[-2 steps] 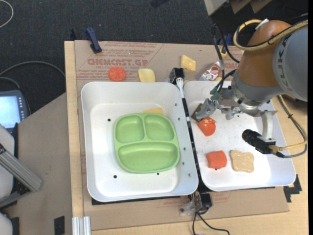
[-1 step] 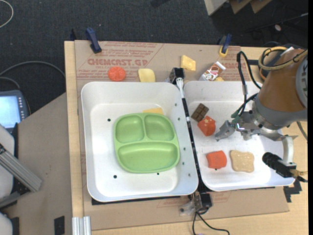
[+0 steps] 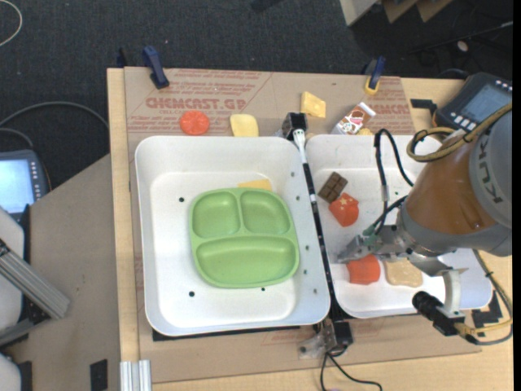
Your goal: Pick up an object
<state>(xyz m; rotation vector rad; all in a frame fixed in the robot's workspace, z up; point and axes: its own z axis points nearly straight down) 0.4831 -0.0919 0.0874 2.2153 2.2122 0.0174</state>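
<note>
Robot arm reaching into the right bin (image 3: 358,304) on the desk.
We see the gripper (image 3: 364,251) just above a red block (image 3: 364,270) near the bin's front edge; we cannot tell its grip state. Nearby beige piece (image 3: 403,276) could spoil our grasp.

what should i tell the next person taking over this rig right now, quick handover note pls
Gripper: low in the right bin, just left of and above the orange-red block. Whether it grips anything is unclear.
Right bin items: the orange-red block, a tan piece beside it, a red block, a brown block.
Left bin: green divided tray, with a yellow piece at its far edge.
Done: arm is down among the objects.
Left: nothing is visibly lifted yet; confirm a grasp and raise it.
</note>
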